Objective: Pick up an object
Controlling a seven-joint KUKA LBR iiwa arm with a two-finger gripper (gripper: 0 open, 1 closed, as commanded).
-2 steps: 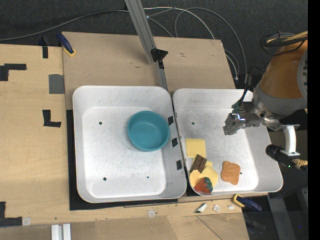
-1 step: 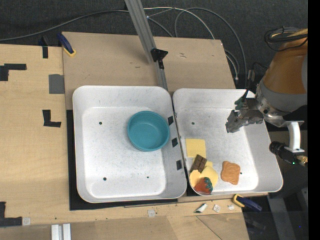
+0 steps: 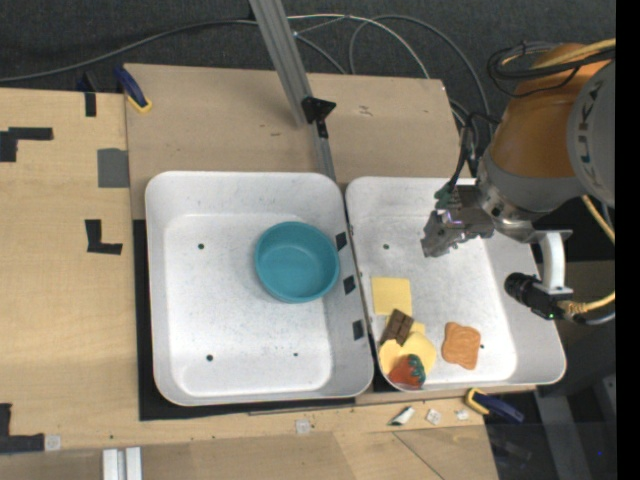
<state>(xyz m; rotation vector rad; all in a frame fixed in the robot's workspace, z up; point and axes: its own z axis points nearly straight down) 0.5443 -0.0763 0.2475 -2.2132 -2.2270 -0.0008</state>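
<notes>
You've got the wooden bench (image 3: 60, 268) taking up most of the view, with the two white bins sitting side by side on it. The left bin (image 3: 190, 368) is the roomier-looking one, and the one thing in it is a blue bowl (image 3: 296, 260), upright, sitting a bit right of the bin's middle and near the divider between the bins.

The arm (image 3: 550, 138) comes in from the right, orange band and all, and hangs over the upper part of the right bin (image 3: 520, 363). Its gripper (image 3: 441, 239) points down and to the left above bare bin floor. Honestly you can't tell from this angle how the tool is set, it's just a dark grey lump, and nothing shows in it.

All the small stuff you'd want to grab is clumped in the lower half of the right bin, well apart from the gripper. There's a pale yellow square block (image 3: 391, 294) nearest the divider. Just below it a small brown chocolate-looking piece (image 3: 398, 325) rests tilted on a yellow round thing (image 3: 421, 349). A red and green item (image 3: 408, 370) is tucked right at the front corner, touching that yellow one. Off to the right of that pile, on its own, lies an orange cookie-shaped piece (image 3: 461, 345).
</notes>
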